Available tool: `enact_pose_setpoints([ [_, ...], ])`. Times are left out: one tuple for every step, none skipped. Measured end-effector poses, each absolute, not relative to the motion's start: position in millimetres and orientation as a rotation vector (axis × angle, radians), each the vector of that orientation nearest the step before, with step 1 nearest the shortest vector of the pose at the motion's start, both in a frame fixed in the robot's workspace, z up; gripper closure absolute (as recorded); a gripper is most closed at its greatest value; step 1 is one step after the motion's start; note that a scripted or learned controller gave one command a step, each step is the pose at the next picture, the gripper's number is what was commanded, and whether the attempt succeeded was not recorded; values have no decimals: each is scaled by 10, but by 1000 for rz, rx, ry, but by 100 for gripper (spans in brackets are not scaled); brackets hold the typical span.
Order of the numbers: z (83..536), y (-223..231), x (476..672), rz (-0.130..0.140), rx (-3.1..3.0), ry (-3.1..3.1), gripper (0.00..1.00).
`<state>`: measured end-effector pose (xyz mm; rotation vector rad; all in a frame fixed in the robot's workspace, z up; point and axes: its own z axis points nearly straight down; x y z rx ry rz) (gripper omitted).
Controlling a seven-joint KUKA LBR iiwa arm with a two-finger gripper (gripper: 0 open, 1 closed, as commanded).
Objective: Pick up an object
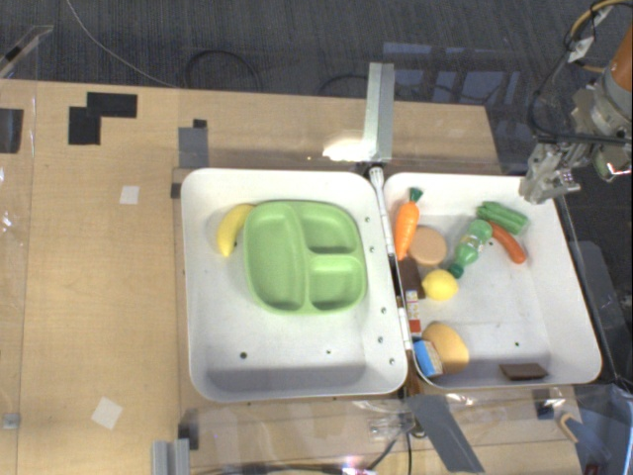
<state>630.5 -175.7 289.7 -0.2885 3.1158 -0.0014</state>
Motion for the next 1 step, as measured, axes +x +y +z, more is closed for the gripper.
enact_pose_setpoints([
  [3043, -1765, 6326, -7, -287, 3104, 100],
])
